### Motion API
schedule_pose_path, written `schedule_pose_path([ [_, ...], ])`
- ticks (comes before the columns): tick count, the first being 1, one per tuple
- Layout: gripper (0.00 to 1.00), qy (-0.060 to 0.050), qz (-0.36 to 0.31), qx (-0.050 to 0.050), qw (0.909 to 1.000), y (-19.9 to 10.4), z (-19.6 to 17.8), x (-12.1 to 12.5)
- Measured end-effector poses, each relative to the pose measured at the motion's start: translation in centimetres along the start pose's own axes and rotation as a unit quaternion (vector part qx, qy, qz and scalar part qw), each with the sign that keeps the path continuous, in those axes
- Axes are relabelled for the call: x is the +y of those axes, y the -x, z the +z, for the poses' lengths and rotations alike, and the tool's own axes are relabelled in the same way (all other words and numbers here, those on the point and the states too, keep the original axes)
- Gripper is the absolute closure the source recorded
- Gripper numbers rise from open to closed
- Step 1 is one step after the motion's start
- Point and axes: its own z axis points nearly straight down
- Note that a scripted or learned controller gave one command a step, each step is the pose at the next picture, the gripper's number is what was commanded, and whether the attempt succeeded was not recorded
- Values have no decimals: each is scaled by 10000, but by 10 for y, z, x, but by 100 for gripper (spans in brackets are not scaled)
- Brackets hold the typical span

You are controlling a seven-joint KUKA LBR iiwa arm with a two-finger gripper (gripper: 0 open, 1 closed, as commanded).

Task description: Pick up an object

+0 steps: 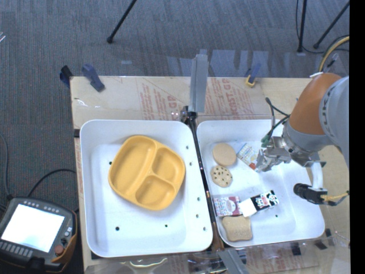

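A small white and blue packet [246, 152] lies in the upper middle of the right white bin [296, 224], partly covered by the metal hand [267, 160] that comes down at its right edge, so its shape and print are hard to make out. Whether the hand is apart or together cannot be told from this slanted view, nor whether it touches the packet or merely hangs just beside it. Left of the packet lies a round tan biscuit [224, 154], and just below that a round chocolate-chip cookie [221, 176]. Lower in the same bin sit a dark red and white carton [226, 205], a black and white cow-print milk carton [262, 201] touching it on the right, and a slice of brown toast [237, 228] near the bin's bottom edge. The grey arm with its orange band [313, 104] enters from the right of the frame and is cut off there. The left white bin [97, 221] holds a yellow plastic divided plate [147, 172]. Both bins rest on the plywood surface [142, 96], with a handheld control tablet [37, 230] at the lower left corner of the frame.
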Motion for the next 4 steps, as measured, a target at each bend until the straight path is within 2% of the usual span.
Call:
schedule_pose_path([
  [1,0,-5,-4,3,10000,-1,0,0],
  [2,0,32,316,5,9995,-3,19,13],
  [3,100,18,278,-2,9996,-3,9,13],
  [4,0,14,272,0,9996,-4,10,13],
])
